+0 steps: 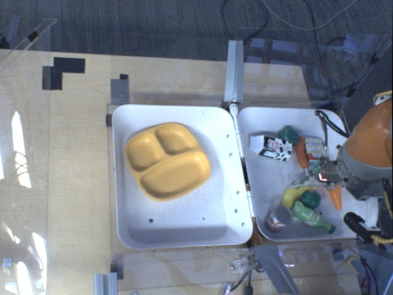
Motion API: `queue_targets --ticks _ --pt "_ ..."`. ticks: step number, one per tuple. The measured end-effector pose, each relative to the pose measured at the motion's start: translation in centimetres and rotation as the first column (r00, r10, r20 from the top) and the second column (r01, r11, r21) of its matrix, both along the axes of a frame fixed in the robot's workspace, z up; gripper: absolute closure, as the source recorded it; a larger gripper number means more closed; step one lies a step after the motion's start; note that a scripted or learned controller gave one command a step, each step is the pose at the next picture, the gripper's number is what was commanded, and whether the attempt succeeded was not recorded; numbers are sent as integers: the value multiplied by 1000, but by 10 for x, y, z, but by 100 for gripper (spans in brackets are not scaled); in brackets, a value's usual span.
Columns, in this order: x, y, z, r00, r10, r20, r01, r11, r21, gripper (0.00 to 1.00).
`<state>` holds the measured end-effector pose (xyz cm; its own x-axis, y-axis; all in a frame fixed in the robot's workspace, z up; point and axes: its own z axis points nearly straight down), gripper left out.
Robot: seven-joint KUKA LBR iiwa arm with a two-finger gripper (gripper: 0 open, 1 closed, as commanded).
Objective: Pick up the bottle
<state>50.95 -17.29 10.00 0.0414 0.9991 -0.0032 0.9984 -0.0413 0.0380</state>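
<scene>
On the tabletop point(67, 183), the left bin point(184, 232) carries a yellow divided tray point(167, 160), which has no part in the job. The right bin point(258, 165) holds a clutter: a black-and-white carton point(274, 146) near its upper left, a dark green piece point(287, 134) beside it, an orange carrot point(301, 153), a yellow fruit point(293, 195), a small can point(278, 220) near the front wall. The bottle point(312, 217), green, lies on its side at the bin's front, just right of the can and under the yellow fruit, untouched as far as I can see. The tool point(323, 176) hangs above the clutter, further back than the bottle; whether it is spread or pressed together I cannot tell. By my judgement the pick is not yet made: reaching, closing and lifting all remain.
</scene>
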Motion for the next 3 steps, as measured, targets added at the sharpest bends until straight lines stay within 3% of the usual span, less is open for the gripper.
queue_targets --ticks 1,2,3 --pt "-10 28 -1 1000 7 4 -7 1000 -7 0" --pt "11 27 16 952 305 -32 -306 952 2 0" --pt "-19 57 -11 989 145 -25 -145 989 0 0"
